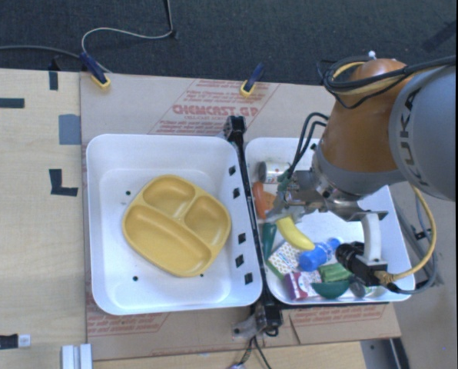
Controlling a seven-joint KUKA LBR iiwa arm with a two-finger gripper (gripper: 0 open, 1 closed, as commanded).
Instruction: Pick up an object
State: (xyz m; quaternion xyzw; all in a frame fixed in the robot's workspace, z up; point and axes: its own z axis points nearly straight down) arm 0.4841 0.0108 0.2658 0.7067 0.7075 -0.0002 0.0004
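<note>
In the camera view, the grey arm with its orange band (363,121) is reaching in from the right edge of the frame and hanging over the right-hand shallow white bin (394,217), its bulk covering much of that bin's upper part. The tool (284,194) is sitting low at the bin's left side, among the clutter near the centre of the frame; how wide it is parted, and whether anything is in it, I cannot tell, since the wrist is hiding it. Just below it a yellow banana-shaped toy (294,233) is lying on the bin floor, and a small blue plastic bottle (319,255) is lying just beside the banana, lower right of it. A dark green rounded object (333,284) is resting near the bin's bottom rim, and a shiny silver can (272,172) is lying near the upper left corner of this bin. The left-hand shallow white bin (110,283) is holding a yellow plastic divided plate (177,224), lying flat at centre-left of the frame. Both bins are sitting on a brown cardboard-covered surface (137,106).
</note>
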